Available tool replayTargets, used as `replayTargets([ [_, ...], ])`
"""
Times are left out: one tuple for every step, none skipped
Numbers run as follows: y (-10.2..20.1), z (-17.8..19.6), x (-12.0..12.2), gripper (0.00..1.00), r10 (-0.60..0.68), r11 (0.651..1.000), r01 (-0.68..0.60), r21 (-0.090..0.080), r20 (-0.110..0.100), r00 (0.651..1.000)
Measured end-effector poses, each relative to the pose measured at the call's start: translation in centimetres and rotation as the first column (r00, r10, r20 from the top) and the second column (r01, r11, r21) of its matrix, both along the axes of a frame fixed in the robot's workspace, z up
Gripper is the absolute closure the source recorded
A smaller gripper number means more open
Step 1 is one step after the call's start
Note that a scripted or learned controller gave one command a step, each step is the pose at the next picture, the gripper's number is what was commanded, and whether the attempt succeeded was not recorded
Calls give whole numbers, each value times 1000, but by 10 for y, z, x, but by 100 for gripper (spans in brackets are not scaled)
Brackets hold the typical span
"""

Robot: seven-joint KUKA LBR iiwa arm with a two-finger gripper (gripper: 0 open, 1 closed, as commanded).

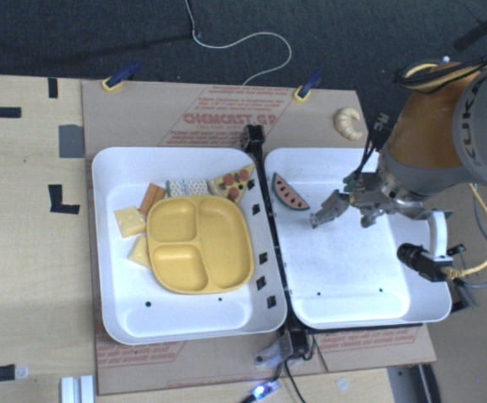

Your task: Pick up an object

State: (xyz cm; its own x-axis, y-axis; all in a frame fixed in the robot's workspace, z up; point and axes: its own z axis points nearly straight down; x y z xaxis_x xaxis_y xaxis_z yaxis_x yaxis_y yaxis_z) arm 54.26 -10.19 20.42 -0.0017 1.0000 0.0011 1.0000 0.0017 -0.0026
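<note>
Hovering over the smooth right bin [353, 309], spread fingers [326, 211] grip nothing (ridged watermelon slice [289, 193] nearby).

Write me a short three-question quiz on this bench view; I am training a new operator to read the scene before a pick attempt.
1. True or false: the yellow divided plastic plate lies in the left shallow white bin.
2. Which toy lies in the right shallow white bin, near the divider? A) red watermelon slice B) green apple C) blue cup
3. Fill in: the two-finger gripper hangs over the ____ bin.

Key:
1. True; it lies among small toy food pieces.
2. A, the red watermelon slice, apart from the gripper.
3. Right.
</note>
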Motion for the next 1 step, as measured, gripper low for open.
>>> replayTargets([
  [1, -65, -4, 0, -1, 1000, 1, 0, -5, 1000],
])
